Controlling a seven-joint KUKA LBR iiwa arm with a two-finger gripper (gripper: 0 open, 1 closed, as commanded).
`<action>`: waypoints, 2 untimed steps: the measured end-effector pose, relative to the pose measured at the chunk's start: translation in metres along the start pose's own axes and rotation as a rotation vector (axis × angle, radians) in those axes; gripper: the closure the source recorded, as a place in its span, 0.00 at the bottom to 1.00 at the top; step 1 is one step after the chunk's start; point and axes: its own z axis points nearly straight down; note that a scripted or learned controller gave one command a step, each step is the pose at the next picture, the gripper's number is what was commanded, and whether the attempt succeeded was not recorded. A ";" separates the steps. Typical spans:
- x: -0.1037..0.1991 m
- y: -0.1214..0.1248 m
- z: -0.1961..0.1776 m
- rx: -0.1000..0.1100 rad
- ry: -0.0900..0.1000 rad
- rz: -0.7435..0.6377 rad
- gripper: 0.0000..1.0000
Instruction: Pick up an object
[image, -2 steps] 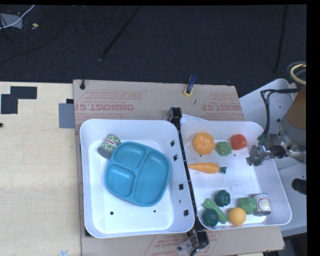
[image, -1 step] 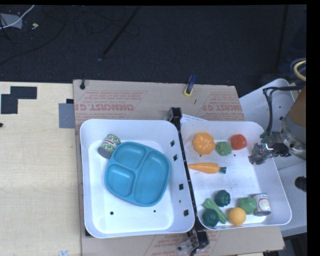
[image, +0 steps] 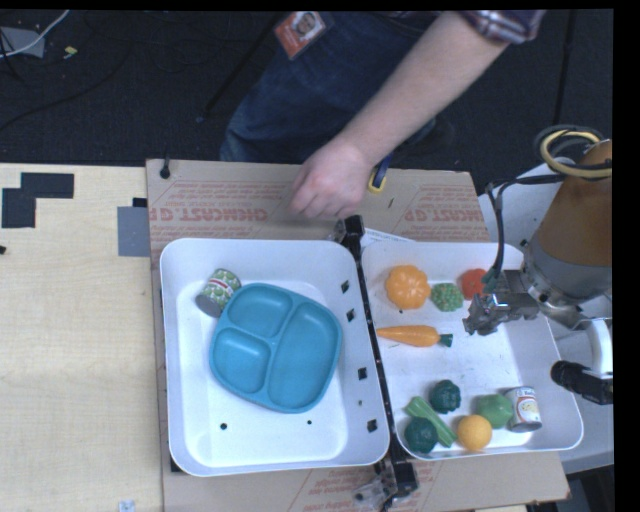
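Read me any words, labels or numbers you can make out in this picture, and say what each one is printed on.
"GP HARMON", red print, upside down and partly legible, so uncertain: on the cardboard sheet under the bins, left of the person's hand.
The same red print by the cardboard's upper right part: too cut off to read.
Label on the small can in the right bin: too small.
Label on the can in the left bin: blurred.

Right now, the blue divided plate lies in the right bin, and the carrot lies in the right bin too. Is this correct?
Not quite. The camera view shows the blue divided plate in the left bin, next to a small can. The carrot does lie in the right bin, as you said.
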 end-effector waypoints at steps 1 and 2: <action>0.053 -0.005 -0.010 -0.001 0.001 -0.002 1.00; 0.115 -0.001 -0.014 -0.001 0.000 -0.003 1.00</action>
